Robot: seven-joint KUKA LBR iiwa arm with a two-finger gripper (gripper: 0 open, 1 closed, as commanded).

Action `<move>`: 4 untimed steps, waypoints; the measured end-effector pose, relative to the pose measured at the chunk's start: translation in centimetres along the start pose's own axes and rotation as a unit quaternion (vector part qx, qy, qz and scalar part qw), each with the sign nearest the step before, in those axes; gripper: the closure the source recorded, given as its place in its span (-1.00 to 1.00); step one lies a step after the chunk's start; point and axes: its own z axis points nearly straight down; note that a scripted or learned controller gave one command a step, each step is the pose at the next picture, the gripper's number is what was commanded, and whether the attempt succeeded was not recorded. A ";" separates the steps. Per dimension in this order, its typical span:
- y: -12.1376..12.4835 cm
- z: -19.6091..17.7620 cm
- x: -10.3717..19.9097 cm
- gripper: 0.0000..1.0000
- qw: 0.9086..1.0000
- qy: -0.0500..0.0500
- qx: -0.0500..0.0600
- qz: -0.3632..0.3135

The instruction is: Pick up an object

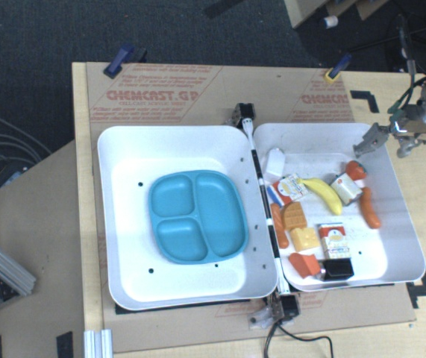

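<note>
One pincer [383,138] hangs over the far right corner of the right bin [406,256], its two fingers spread apart with nothing between them. From the camera above, the objects lie toward the bin's middle and near edge from there. Nearest is the small white can with the red end [348,180], just below and left of the fingers; the banana [321,192] lies beside it, its long axis slanting from the far left down toward the near right. The orange carrot-like piece [370,208] sits by the bin's right wall. I'd judge the can the shortest reach. The left bin [123,155] carries a blue divided plate [197,215].
</note>
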 end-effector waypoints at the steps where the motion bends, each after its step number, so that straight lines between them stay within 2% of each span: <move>1: 6.4 13.5 -0.8 -1.00 1.000 0.008 0.005 -0.002; 2: 6.4 13.8 4.0 -1.00 1.000 0.001 0.001 -0.001; 3: 6.5 12.7 3.9 1.00 1.000 -0.001 0.000 -0.001; 4: 6.4 12.8 3.9 -1.00 1.000 -0.001 0.000 -0.001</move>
